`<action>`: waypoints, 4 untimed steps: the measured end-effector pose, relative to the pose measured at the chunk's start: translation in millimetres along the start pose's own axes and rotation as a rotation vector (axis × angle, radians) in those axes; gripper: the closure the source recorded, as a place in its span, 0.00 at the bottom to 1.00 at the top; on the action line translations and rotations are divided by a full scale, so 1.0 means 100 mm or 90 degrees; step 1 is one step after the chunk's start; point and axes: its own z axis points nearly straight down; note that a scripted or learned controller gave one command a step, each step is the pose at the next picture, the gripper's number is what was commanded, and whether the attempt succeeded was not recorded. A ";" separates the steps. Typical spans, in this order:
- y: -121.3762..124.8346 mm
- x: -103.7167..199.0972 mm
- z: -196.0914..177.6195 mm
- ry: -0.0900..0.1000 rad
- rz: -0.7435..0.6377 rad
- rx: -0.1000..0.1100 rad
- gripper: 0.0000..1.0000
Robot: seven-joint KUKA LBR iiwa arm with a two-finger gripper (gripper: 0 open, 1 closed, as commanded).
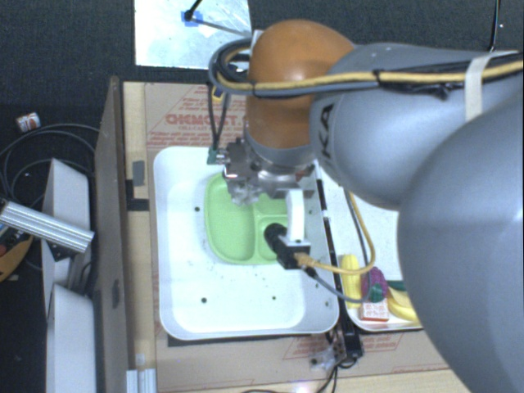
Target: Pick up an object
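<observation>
My tool (260,193) sits low over the green tray (233,234) in the left bin (184,301); can't tell its grip.

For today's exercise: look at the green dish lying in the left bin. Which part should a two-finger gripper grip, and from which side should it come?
Probably the raised rim of the green dish, on its left edge, approached from above. The dish looks shallow and lies flat in the left bin, so its body seems too wide for the fingers, while the thin rim would fit between them. The left edge is clear of the gripper hanging over its upper right.
</observation>
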 end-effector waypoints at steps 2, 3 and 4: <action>-0.38 0.30 0.30 0.000 -0.004 0.002 1.00; -0.52 -0.07 -0.70 0.002 0.001 -0.004 1.00; -0.43 -0.20 0.11 -0.002 0.000 0.005 1.00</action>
